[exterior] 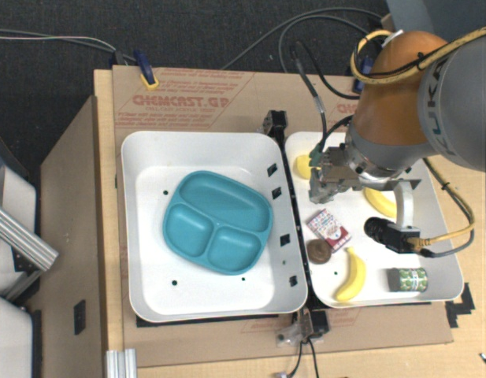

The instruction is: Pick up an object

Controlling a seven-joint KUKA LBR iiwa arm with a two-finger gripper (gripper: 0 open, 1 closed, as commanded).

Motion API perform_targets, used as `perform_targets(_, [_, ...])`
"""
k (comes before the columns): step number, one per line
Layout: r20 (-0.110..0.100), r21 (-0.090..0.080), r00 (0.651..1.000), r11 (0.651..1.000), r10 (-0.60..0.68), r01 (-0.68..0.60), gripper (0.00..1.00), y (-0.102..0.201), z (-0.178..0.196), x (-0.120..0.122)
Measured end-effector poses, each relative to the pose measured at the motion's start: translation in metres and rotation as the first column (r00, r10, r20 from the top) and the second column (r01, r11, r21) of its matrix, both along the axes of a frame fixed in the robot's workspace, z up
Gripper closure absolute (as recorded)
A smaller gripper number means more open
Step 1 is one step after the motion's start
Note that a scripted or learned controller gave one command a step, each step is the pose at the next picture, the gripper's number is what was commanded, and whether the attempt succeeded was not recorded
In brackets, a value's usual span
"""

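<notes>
- The arm point(408, 93) reaches in from 3 o'clock, its grey link sloping down to the orange band and wrist, which hang over the upper half of the right bin point(378, 288).
- The wrist points down into the bin, so the tool point(328, 187) sits low at about 9 o'clock of that bin, close to the wall it shares with the left bin point(136, 211).
- Whether the tool is wide or narrow cannot be told from this slant, and nothing is seen held in it.
- A small pink-and-white packet point(327, 227) lies just at 6 o'clock of the tool, apart from it.
- A brown round thing point(319, 250) lies just beside the packet, at its 7 o'clock.
- A banana point(350, 277) lies near the bin's 6 o'clock edge, curving up toward the packet.
- A second banana point(380, 201) lies at 3 o'clock of the tool, partly under the wrist.
- A yellow thing point(303, 165) shows at 11 o'clock of the tool, partly hidden; what it is cannot be told.
- A green can point(406, 279) lies on its side at the bin's 5 o'clock corner.
- A teal divided plate point(217, 221) lies flat in the middle of the left bin.
- Both bins rest on the brown bench point(195, 93).
</notes>
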State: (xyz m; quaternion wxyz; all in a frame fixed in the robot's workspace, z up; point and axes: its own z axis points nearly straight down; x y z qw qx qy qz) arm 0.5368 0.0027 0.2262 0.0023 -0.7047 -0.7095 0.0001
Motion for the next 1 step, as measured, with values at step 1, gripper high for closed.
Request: perform_targets(1, [0.003, -0.001, 1.0, 1.0, -0.001, 0.001, 1.0, 0.0504, -0.0079, 0.0076])
